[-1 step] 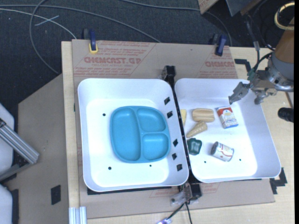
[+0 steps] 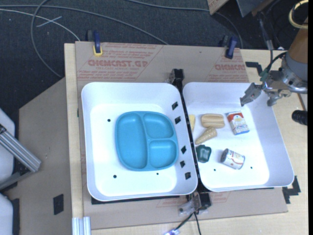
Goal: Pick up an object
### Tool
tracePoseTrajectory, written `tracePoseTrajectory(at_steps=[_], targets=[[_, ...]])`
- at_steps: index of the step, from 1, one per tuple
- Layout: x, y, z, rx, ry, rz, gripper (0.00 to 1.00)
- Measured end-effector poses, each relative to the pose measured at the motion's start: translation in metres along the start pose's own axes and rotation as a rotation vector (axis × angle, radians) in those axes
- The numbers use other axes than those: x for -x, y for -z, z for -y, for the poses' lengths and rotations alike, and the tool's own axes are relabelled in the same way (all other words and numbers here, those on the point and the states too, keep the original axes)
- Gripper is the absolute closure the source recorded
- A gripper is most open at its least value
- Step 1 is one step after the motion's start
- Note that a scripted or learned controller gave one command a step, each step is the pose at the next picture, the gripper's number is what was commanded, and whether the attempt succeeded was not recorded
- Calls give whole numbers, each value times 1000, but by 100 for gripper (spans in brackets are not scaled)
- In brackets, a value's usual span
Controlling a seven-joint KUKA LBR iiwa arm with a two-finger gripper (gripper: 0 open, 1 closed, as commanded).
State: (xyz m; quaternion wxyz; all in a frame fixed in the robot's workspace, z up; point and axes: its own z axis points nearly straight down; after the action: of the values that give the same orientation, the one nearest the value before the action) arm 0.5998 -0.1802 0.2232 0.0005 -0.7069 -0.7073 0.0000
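The gripper [image 2: 260, 96] hovers over the right white bin's [image 2: 279, 151] upper right corner, fingers spread, holding nothing. Nearest pick: small red-and-white carton [image 2: 238, 122], down-left of it, long axis roughly along the bin's depth.

- Two bins side by side on bench [image 2: 122, 58], touching along middle.
- Left bin [image 2: 93, 131]: divided tray [image 2: 145, 140] in centre.
- Right bin [image 2: 274, 151]: bread roll [image 2: 212, 120] toward far left, carton [image 2: 238, 123] just right of it.
- Cone [image 2: 206, 135] before roll; small dark item [image 2: 203, 153] before cone (type unclear).
- Can [image 2: 232, 158] right of dark item, on its side.
- Gripper [image 2: 258, 95] above right bin's far right corner.
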Motion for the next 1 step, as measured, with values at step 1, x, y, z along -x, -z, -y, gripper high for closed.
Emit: tracePoseTrajectory(at_steps=[1], targets=[[7,-46,3,-4,-1,-1,0]])
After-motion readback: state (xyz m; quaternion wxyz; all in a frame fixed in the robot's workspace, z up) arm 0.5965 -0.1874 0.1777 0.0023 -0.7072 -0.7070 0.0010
